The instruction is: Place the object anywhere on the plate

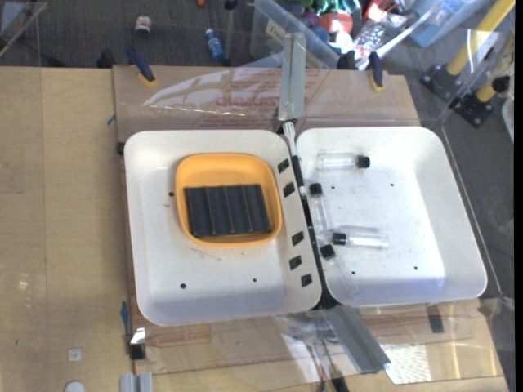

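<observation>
Whether the hand is wide, narrow or holding anything cannot be told. The dark ribbed block [227, 211] is lying flat on the orange plate [189, 175], inside its rim, with its long axis running left to right across the view and its grooves crossing it, pointing toward the far and near edges. The plate is sitting in the left bin [155, 260] on the worktop [57, 178]. In the right bin [425, 219], two clear tubes with black caps [343, 162] [357, 239] are lying well apart, both left to right.
</observation>
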Controlling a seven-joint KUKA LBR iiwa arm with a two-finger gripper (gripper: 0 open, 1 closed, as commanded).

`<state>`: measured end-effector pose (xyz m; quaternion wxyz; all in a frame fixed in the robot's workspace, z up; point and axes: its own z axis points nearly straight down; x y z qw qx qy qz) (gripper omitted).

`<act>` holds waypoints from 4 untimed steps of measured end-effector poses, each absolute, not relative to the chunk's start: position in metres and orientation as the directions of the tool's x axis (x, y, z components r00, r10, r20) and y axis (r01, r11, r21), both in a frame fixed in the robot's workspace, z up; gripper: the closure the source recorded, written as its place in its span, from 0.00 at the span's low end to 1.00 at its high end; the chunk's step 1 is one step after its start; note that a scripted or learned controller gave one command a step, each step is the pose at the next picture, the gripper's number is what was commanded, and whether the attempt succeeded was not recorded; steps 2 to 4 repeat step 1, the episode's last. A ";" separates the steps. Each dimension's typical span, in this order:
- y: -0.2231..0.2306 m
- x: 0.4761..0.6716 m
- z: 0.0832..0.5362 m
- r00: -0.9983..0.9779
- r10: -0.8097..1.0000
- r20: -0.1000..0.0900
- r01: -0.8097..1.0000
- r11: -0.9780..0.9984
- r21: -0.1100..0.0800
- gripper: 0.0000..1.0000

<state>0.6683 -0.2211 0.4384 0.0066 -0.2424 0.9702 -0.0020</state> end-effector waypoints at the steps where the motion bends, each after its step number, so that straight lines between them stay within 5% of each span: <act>1: -0.221 0.668 0.438 -0.739 -0.674 -0.010 -0.674 0.739 -0.009 1.00; 4: -0.221 0.668 0.438 -0.739 -0.674 -0.010 -0.674 0.739 -0.009 1.00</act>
